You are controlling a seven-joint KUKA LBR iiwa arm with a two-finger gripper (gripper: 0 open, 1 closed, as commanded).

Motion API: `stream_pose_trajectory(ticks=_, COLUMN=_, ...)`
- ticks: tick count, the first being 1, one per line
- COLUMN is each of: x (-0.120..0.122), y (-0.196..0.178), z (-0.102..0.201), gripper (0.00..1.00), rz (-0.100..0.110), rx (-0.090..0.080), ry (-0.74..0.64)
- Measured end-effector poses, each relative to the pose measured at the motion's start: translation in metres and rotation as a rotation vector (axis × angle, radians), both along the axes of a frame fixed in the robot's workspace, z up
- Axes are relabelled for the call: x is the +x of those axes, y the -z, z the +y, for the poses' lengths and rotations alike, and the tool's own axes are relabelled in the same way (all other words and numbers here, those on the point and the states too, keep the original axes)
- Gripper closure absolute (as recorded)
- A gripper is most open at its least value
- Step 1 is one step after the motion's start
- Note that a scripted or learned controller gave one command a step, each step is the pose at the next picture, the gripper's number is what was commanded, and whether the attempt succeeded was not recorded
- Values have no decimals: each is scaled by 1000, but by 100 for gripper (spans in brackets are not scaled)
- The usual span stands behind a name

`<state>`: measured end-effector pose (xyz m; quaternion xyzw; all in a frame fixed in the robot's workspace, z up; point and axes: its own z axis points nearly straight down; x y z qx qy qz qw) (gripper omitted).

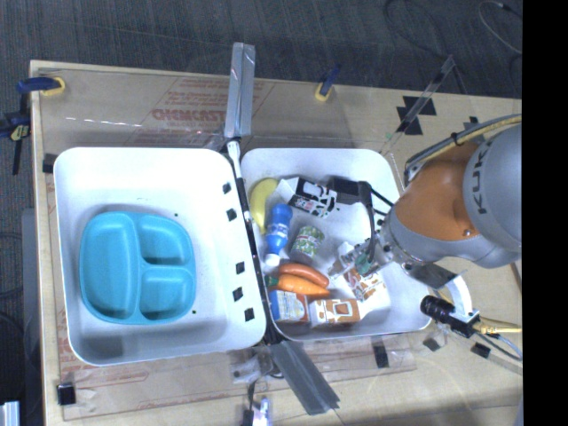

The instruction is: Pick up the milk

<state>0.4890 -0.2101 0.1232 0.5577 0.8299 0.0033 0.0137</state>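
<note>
Two white bins sit side by side on the bench. The left bin (71,193) holds a blue divided tray (138,266), lying flat toward its left half. The right bin (355,162) is crowded with small groceries.

Along the right bin's left wall, from back to front, lie a yellow banana (258,201), a blue bottle (277,229) and an orange carrot (302,279), the carrot stretched across toward the middle. Behind them, near the back wall, lies a black-and-white carton (312,198) that looks like the milk — it lies on its side, tilted, just beside the banana and well apart from the arm's wrist. A black item (349,187) rests just to its right. A green-patterned pouch (307,240) lies in the middle, between the bottle and the gripper. At the front wall sit a blue-and-white box (286,306) and an orange-brown carton (335,311), touching one another.

The arm (470,207) reaches in from the right, its orange band above the bin's right edge. The gripper (362,261) is down in the right part of the bin, among a small red-and-white packet (366,284) and the clutter there — whether its fingers are apart or together I cannot tell, since wrist and cables cover them. Nothing is visibly lifted between them. A black cable (368,204) loops from the wrist over the bin's back half.
</note>
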Motion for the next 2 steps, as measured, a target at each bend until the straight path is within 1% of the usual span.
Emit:
stream_pose_trajectory(ticks=1, x=28, y=-112, z=48, gripper=100, rz=26, rx=11, ry=39)
stream_pose_trajectory(ticks=2, x=28, y=-112, z=48, gripper=0, rz=26, rx=11, ry=38)
